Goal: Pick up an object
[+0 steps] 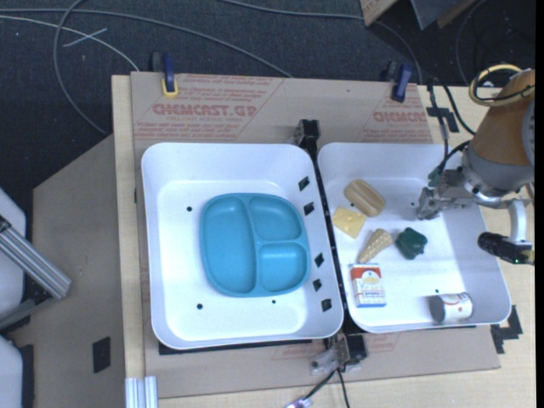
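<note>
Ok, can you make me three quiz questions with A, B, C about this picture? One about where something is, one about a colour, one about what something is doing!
1. Where is the divided plate?
A. left bin
B. right bin
C. on the floor

2. What colour is it?
A. red
B. blue
C. yellow

3. How is the small can placed?
A. standing upright
B. lying on its side
C. stacked on the plate

Answers: 1 A, it fills the middle of the left bin. 2 B, it is light blue. 3 B, it lies on its side in the right bin, near the front corner.
</note>
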`<state>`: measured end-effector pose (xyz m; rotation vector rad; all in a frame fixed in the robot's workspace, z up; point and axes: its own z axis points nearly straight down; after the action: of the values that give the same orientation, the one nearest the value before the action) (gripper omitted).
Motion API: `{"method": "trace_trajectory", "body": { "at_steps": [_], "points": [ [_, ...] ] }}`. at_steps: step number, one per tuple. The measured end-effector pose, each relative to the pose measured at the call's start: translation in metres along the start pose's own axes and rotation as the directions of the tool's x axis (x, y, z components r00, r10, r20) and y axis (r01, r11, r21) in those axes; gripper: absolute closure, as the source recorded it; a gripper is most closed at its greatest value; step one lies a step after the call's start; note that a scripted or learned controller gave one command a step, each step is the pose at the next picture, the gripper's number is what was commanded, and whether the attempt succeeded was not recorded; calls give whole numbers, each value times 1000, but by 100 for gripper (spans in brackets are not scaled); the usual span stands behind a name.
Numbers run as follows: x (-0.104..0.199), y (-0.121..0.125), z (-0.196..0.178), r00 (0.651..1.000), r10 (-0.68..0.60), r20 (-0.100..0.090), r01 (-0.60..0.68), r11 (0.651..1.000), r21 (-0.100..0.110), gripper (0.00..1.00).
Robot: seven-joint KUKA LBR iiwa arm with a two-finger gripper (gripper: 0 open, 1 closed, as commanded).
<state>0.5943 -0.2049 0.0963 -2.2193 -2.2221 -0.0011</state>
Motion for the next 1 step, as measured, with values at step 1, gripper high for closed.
{"method": "trace_trajectory", "body": {
  "at_steps": [1],
  "points": [
    [-3,-4,-46,1000,2,3,-2,1000,-5,100]
  ]
}}
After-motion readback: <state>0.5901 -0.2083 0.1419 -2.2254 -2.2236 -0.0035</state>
